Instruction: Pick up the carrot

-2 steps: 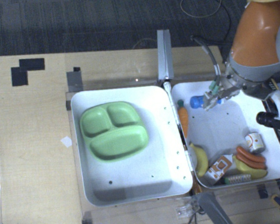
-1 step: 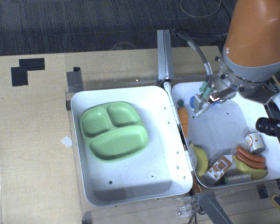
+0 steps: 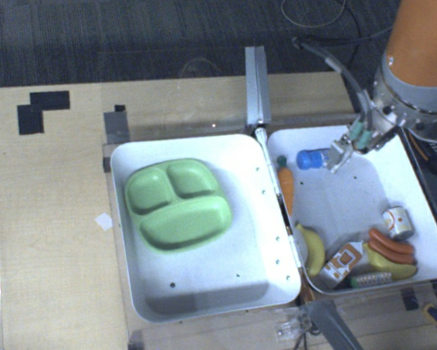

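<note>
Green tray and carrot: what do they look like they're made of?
Green tray: looks like moulded plastic, matte to satin; one even pale green, rounded dividers, soft highlights. Carrot: probably plastic toy food; flat, uniform orange with a smooth surface, though it is too small to rule out a real one. It lies against the right bin's left wall.
</note>
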You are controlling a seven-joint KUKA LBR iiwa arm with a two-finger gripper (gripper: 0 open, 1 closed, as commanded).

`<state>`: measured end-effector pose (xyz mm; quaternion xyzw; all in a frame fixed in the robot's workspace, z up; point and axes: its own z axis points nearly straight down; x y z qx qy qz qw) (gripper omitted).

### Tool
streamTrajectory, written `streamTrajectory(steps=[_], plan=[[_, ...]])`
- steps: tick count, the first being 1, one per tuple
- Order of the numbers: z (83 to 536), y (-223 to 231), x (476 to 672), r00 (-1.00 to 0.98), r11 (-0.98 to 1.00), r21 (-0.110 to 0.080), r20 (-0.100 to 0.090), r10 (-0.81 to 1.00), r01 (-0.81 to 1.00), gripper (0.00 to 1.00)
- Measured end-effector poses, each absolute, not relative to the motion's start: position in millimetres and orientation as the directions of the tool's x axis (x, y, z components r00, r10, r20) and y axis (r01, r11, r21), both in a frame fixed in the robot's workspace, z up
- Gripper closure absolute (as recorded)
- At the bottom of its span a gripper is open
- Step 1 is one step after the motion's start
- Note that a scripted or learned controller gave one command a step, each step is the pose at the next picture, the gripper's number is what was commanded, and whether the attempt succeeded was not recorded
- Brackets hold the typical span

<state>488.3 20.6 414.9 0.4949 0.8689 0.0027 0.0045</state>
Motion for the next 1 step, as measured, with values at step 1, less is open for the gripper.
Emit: streamTrajectory(steps=[1], plan=[[344.0,70.6,488.0,-0.438,0.438,0.006,-0.002,0.899,0.899,1.0]])
